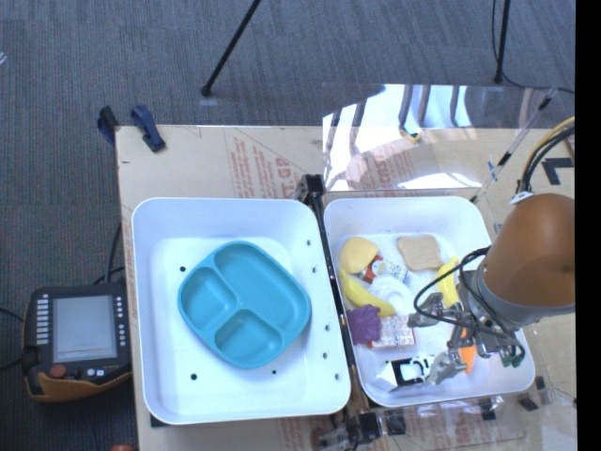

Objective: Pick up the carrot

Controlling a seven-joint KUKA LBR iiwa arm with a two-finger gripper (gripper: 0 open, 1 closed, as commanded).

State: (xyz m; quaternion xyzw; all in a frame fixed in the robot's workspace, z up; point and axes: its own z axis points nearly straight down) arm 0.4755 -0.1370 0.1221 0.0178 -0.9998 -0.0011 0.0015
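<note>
One carrot (pixel 463 356), axis hidden

Grey ribbed carpet (pixel 282 45) is stretching behind the bench (pixel 216 163), thin black stand legs (pixel 235 36) are slanting across it, and bright light is glaring off a clear panel (pixel 423 130).

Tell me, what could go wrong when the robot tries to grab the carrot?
The carrot lies right under the gripper, squeezed among other toys in the right bin, so the gripper might nudge it away. It might also catch the black-and-white packet beside it. The arm hides much of the carrot, so judging a grab is hard.
</note>
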